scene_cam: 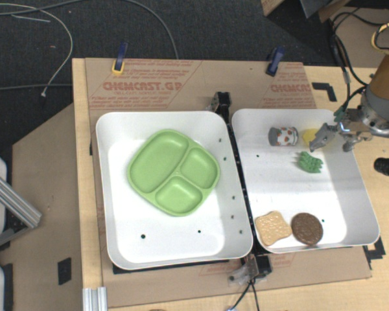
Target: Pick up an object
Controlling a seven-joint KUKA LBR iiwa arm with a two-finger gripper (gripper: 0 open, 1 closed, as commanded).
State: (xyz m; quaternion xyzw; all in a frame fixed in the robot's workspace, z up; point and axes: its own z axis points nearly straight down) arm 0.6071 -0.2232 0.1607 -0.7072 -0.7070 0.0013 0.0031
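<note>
Green broccoli-like toy (310, 162) lies in the right bin (350, 199), just to the near-left of the gripper (332, 138), whose fingers spread open and empty above the bin's far-right corner.

Two bins are placed side by side on a board (149, 86). In the left bin (117, 225), a divided plate (174, 172) is laid near the middle. In the right bin (350, 206), a small figure (282, 135) is found at the far side, and a leafy piece (310, 162) lies to the right of it and a little nearer. At the near edge, a cracker (273, 227) and a round cookie (306, 229) are set just beside each other, the cracker on the left. The gripper (334, 138) is positioned over the far right part of this bin, beside the leafy piece.
</note>
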